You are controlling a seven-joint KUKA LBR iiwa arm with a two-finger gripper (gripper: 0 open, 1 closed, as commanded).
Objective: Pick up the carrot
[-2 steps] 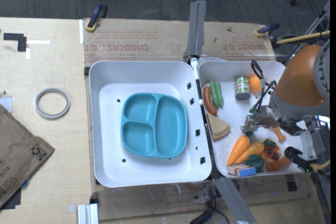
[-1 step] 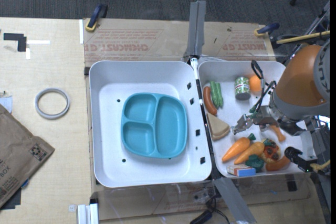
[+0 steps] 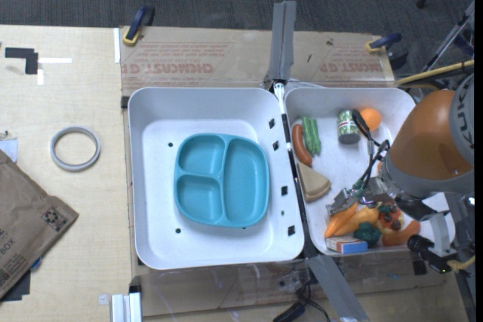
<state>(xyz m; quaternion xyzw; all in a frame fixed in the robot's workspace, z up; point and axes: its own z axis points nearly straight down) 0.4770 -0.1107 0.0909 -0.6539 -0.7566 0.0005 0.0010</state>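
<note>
The carrot [image 3: 341, 223] is an orange tapered piece lying in the right bin [image 3: 329, 99] near its front edge, pointing toward the lower left. The gripper [image 3: 349, 198] hangs low over the front of that bin, just above and touching or nearly touching the carrot's upper end. The arm's orange band [image 3: 430, 139] and grey wrist cover the bin's right side. Nothing visibly hangs from the gripper.
Around the carrot lie a yellow-green piece [image 3: 367, 215], a teal item [image 3: 370, 233], a small box [image 3: 349, 245] and a red-orange item [image 3: 398, 234]. Farther back are a bread slice [image 3: 315, 183], sausage [image 3: 301, 144], green beans [image 3: 311, 135], can [image 3: 348, 126] and orange [image 3: 370, 118]. The left bin [image 3: 151, 177] holds a blue divided plate [image 3: 223, 179].
</note>
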